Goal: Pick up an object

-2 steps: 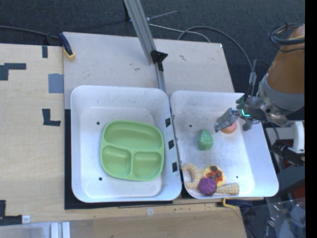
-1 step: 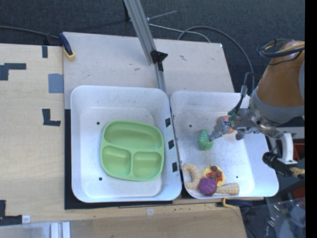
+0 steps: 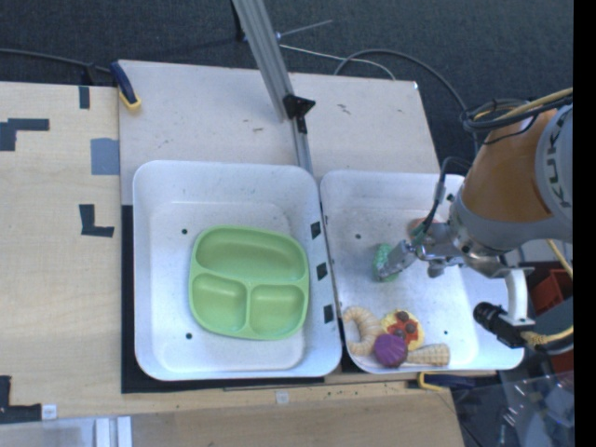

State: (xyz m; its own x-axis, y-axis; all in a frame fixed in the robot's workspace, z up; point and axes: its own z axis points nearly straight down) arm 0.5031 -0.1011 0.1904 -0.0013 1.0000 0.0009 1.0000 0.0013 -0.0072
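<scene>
L bin (image 3: 149, 250): green divided plate (image 3: 250, 281) lying flat, long axis roughly L-R. R bin (image 3: 363, 194): small green object (image 3: 386, 261) near the middle, long axis approx up-down in the view, slightly tilted. Gripper (image 3: 402, 257) right at it, reaching in from the R w/ fingers against the object's R side; can't tell how far apart they are or if they're pinching it. Near front edge of R bin: tan curled piece (image 3: 361, 324), purple ball (image 3: 390, 349), pizza-like toy (image 3: 403, 325), touching in a cluster.
</scene>
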